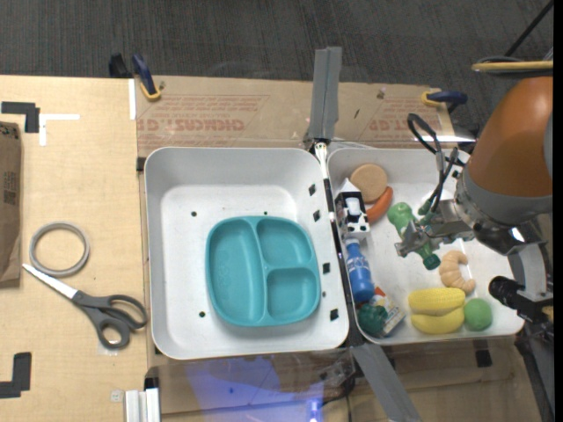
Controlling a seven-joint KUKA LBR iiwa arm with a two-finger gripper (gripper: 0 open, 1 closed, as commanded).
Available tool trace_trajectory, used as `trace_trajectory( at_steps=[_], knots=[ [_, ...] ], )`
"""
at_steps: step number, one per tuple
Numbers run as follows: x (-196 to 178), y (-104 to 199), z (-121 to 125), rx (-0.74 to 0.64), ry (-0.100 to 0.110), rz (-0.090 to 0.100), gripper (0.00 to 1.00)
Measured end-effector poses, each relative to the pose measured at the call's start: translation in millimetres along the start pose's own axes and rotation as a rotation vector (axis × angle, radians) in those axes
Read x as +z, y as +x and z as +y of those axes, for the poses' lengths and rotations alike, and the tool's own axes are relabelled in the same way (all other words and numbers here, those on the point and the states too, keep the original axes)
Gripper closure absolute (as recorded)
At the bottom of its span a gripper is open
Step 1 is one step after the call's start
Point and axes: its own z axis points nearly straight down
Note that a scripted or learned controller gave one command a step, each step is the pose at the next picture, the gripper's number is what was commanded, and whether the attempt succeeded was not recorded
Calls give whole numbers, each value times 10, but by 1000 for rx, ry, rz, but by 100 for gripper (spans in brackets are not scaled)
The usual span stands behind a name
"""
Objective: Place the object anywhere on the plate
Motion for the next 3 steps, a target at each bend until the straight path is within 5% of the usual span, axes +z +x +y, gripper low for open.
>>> trace_trajectory(
  at_steps=[1,2,3],
  knots=[
    [180,1025,-3,-346,-2,1,100],
    [112,1273,18,-222,-1,0,100],
    [111,1272,18,-222,-1,0,0]
  ],
)
